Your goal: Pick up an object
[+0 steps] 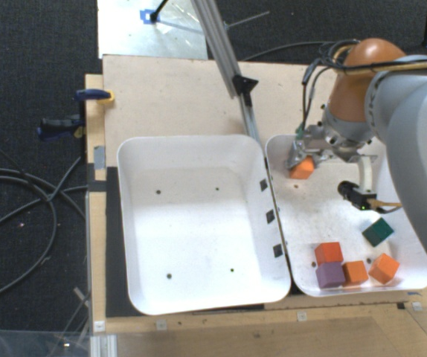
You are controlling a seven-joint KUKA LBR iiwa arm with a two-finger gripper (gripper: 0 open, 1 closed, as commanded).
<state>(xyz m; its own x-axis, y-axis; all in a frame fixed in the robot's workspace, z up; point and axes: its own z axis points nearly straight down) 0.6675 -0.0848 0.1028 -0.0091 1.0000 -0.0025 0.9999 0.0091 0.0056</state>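
The gripper point(303, 162) looks closed on an orange block point(301, 169) at the far end of the right bin point(422, 274), so the grab step seems done. A straight lift is probably needed next.

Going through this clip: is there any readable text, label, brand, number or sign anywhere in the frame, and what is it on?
None can be read.
The small dark tabs along the left bin's right rim are too small to show any marks.
The blocks, for example the purple block and the green block, have plain faces.
The arm shows no legible brand or number.
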